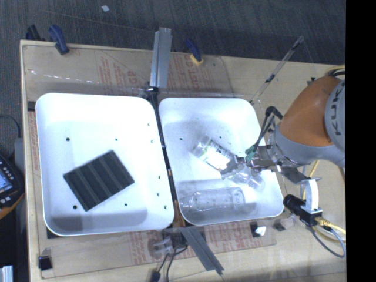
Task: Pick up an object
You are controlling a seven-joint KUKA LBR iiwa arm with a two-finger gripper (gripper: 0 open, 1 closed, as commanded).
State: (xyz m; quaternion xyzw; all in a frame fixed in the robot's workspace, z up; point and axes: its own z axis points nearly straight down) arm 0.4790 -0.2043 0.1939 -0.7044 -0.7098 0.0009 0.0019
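A dark ribbed rectangular pad [98, 179], matte and grooved in parallel lines, is lying askew on the floor of the left bin [53, 107], toward its near-left corner. The bin itself is showing smooth white plastic with rounded corners and a few small dark holes.

In the right bin [176, 113], a clear plastic bottle [212, 199] is lying on its side along the near edge, glossy and see-through, so its outline is melting into the white floor. A second small transparent container [211, 153], perhaps with a pale label, is sitting tilted near the middle of the bin; its exact shape is hard to make out.

The grey arm [308, 128] with its rounded orange band is leaning over the right bin's right edge. The gripper [244, 168] is reaching down near that edge, just beside the small container, among more crumpled clear material, and I cannot tell how wide it is standing or whether it is grasping anything.
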